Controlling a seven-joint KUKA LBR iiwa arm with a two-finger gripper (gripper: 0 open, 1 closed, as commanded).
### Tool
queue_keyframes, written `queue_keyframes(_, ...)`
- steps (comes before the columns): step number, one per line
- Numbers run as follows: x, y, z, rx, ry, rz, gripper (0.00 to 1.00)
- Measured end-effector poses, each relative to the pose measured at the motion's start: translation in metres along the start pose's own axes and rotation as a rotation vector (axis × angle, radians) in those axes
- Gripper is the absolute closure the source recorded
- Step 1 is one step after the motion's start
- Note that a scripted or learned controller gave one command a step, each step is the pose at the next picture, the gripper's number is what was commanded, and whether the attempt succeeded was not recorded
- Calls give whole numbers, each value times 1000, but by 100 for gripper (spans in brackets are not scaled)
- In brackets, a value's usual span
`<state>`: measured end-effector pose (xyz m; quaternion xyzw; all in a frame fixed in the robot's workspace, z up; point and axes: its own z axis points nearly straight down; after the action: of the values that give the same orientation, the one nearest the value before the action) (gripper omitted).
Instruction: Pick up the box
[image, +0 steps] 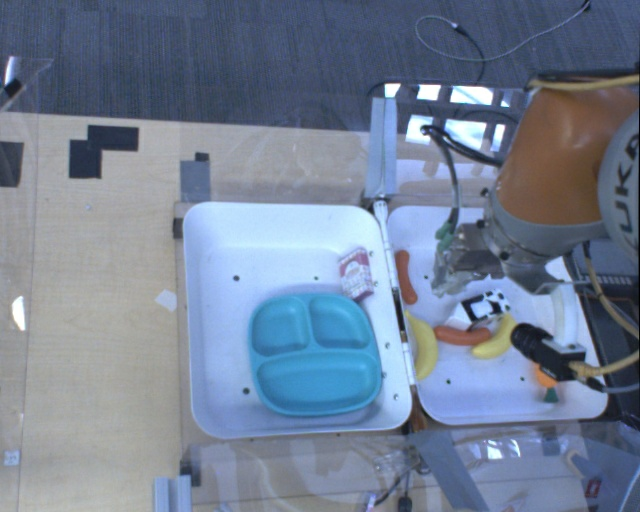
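The gripper (455, 275) is hovering over the right bin (500, 400) (finger state: cannot tell); the box (356, 273) is lying in the left bin (215, 320).

high fixed camera, slanting onto both bins (200, 300)

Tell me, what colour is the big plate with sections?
Light blue; the plate shows in the camera view.

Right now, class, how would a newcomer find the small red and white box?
Start at the left white bin. Above the blue divided plate, near the bin's right wall, lies the small red and white box. It is the bin's one printed, red-patterned item.
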<state>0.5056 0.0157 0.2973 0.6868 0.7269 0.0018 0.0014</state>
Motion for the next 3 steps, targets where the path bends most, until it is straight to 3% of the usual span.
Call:
queue_keyframes(1,-44,-13,59,2,-1,-23,100)
queue_keyframes(2,-46,-21,78,3,0,294,100)
queue_keyframes(3,-87,30,43,0,-1,358,100)
